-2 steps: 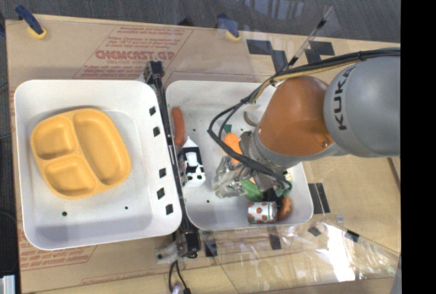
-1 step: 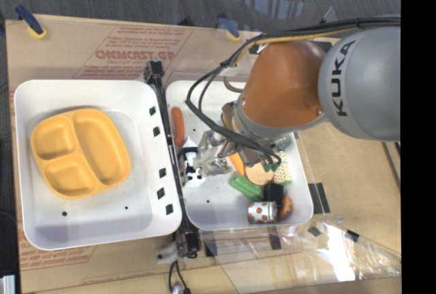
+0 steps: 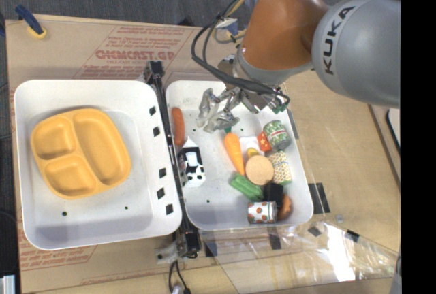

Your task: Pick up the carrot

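The carrot is an orange tapered toy lying in the right bin, near its middle, slanting from upper left to lower right. My gripper hangs just above and to the left of the carrot's upper tip, over the bin's bare floor. Its metal fingers stand spread apart with nothing between them. The carrot lies apart from the fingers.
A sausage lies by the right bin's left wall, with a black-and-white cow toy below it. A round cracker, green pepper, cans and other toys crowd the right side. The left bin holds a yellow divided plate.
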You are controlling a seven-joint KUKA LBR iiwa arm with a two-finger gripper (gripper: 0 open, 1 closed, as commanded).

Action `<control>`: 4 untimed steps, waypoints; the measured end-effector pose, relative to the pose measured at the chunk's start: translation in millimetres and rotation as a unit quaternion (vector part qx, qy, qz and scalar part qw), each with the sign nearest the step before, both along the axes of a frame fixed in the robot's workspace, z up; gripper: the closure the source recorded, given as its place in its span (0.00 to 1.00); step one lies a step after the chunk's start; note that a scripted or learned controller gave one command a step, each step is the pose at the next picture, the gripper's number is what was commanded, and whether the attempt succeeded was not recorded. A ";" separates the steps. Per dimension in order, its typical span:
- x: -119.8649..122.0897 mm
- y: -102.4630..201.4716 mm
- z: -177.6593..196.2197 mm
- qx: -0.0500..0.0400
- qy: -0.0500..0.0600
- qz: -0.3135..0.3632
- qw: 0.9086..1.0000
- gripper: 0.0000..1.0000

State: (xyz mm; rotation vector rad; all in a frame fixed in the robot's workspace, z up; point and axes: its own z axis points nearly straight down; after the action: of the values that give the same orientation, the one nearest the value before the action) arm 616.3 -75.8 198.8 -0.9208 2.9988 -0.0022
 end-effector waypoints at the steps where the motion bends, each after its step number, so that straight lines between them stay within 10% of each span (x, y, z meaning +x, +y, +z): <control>1: -5.5 -53.7 -49.8 0.000 0.003 0.203 0.979 1.00; 2: -4.8 -53.0 -48.6 0.000 0.002 0.204 0.979 0.00; 3: -38.2 -73.8 -107.3 0.001 0.003 0.111 0.994 0.00; 4: -35.4 -70.8 -95.4 0.001 0.000 0.115 0.993 1.00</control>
State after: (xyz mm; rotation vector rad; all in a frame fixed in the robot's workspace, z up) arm 580.9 -146.6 103.5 -1.2587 2.8724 0.0008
